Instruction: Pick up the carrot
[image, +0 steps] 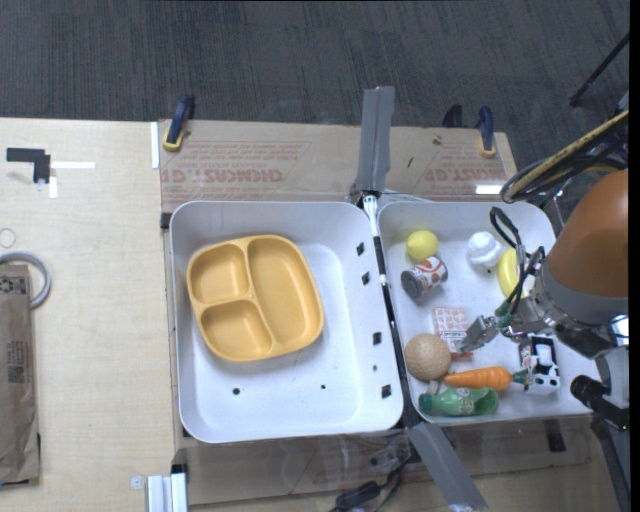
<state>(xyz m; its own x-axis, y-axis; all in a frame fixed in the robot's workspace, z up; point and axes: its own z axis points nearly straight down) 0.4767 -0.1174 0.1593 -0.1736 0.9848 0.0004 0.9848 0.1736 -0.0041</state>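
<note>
Carrot (478, 378) lies just below the claw (484, 333), long axis crosswise, leafy end toward the arm; the claw's spread fingers hold nothing.

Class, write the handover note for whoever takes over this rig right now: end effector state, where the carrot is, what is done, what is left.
End effector: low over the right bin, above the carrot; from this angle I cannot tell how it is set, and nothing is visibly held.
Carrot: lying flat near the right bin's front edge, between the tan ball on its left and the small black-and-white toy on its right, with the green packet just in front.
Done: the approach only.
Left: descend, grasp the carrot, lift it.
</note>
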